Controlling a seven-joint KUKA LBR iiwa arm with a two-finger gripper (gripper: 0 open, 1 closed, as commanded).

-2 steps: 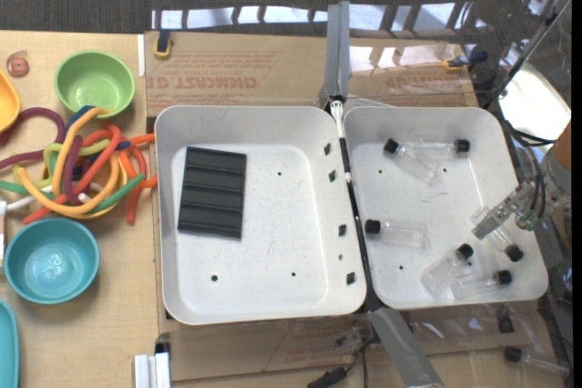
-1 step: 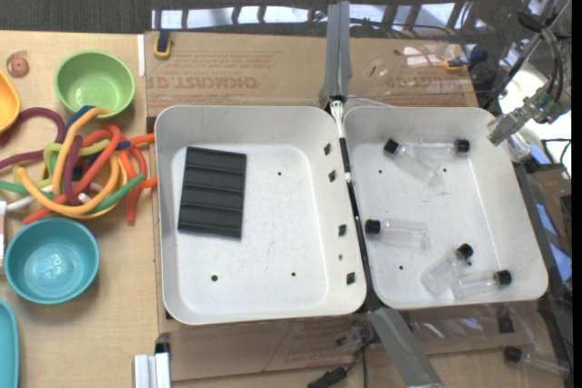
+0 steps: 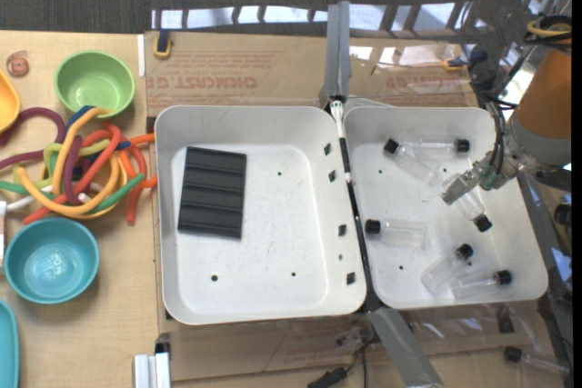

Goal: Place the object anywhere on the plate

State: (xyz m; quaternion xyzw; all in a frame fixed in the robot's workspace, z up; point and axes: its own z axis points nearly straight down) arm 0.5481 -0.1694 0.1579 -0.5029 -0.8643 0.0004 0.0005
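The gripper (image 3: 457, 188) hangs over the right bin (image 3: 536, 282), among clear vials with black caps (image 3: 426, 146) scattered across the bin floor. Whether it is open or closed cannot be told. A black ridged plate (image 3: 213, 192) lies flat in the left bin (image 3: 264, 309), well apart from the vials.

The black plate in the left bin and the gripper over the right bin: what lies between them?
In the camera view, from the black plate toward the gripper comes bare white bin floor, then the two bins' adjoining rims, then a clear tube with a black cap.
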